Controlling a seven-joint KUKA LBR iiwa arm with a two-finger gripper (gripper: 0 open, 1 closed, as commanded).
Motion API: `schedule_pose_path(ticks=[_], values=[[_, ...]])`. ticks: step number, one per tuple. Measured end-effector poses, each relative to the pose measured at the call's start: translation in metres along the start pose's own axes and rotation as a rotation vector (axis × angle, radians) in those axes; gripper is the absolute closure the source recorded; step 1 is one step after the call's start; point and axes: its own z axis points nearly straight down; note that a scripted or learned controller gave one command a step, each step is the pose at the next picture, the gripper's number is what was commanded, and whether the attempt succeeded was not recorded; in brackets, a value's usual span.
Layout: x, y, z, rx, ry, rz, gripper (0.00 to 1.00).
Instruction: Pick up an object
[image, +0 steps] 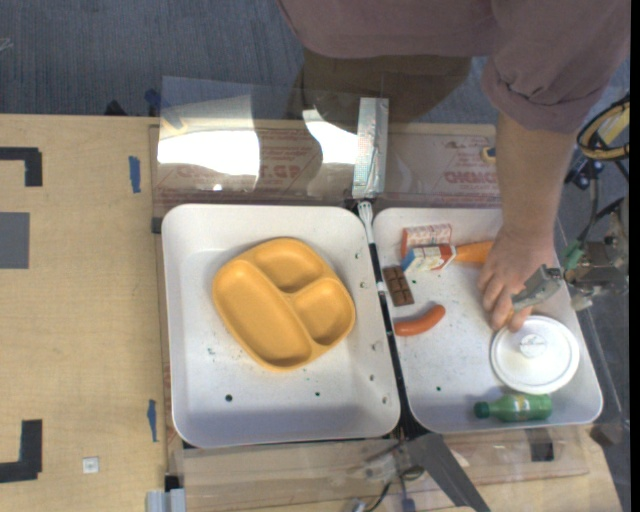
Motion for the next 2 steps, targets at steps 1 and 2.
schedule_pose_path(ticks=[1, 2], values=[[-0.044, 0.021, 0.1, 0.007, 0.001, 0.498, 0.0], [-0.015, 0.086, 0.155, -0.037, 0.004, 0.761, 0.0]])
